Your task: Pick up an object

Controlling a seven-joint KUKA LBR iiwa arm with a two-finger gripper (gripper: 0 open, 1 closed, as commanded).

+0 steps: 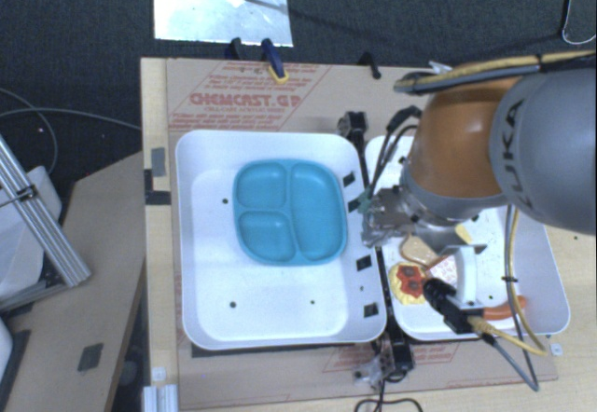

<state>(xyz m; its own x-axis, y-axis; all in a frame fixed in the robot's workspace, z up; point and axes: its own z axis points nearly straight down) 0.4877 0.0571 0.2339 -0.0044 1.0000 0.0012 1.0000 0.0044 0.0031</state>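
Pizza toy (409,282) just below pincer (417,235), right bin (550,303).

Your arm (494,144) covers most of the right bin (550,294), and its upper end is cut off by the right edge. Gripper buried under the wrist; finger state unreadable. Pizza-like toy (409,281), bread-coloured piece (417,250), orange item (504,309) each half hidden, identities uncertain. Left table (89,242) cropped by the frame.
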